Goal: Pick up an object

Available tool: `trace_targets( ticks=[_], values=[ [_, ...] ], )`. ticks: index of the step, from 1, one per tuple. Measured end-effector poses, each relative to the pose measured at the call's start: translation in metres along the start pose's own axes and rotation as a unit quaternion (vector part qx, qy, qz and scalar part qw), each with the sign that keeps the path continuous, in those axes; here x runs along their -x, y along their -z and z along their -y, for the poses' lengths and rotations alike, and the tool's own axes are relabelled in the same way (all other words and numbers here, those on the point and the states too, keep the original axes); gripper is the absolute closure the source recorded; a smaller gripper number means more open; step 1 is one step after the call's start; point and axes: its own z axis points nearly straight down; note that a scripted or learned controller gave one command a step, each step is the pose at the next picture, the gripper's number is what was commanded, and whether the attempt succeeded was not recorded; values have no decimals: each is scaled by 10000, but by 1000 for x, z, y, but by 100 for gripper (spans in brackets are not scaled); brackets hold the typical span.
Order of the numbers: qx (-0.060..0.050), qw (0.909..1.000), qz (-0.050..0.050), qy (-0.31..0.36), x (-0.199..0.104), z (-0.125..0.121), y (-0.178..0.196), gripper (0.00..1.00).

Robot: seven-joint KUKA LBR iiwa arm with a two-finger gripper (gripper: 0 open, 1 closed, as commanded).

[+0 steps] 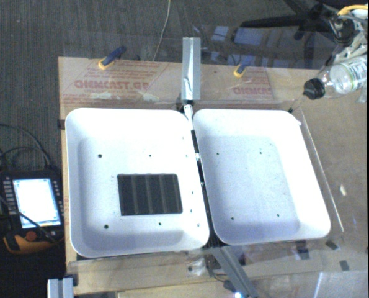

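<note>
A dark grey rectangular slab (pixel 150 194) with lengthwise ribs lies flat on the floor of the left white bin (pixel 85 141), toward its front and middle. It sits square to the bin walls and touches none of them. The right white bin (pixel 302 166) stands beside it, the two rims meeting along the centre seam.
An upright metal post (pixel 191 70) stands behind the seam between the bins. A clear plastic bottle (pixel 342 79) lies at the far right, past the right bin's back corner. A handheld pendant with a lit screen (pixel 32 203) rests on the floor to the left. Two clamps (pixel 111 56) hold the board's back edge.
</note>
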Motion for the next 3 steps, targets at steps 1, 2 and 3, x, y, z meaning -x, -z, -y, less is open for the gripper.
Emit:
trace_targets(
  ticks=[1, 2, 3],
  values=[
    [-39, 10000, -34, 18, -48, 62, -37, 100],
    [-38, 10000, -33, 77, -45, 132, -22, 100],
    [-37, 10000, -23, -2, -56, 190, -230, 100]
  ],
)
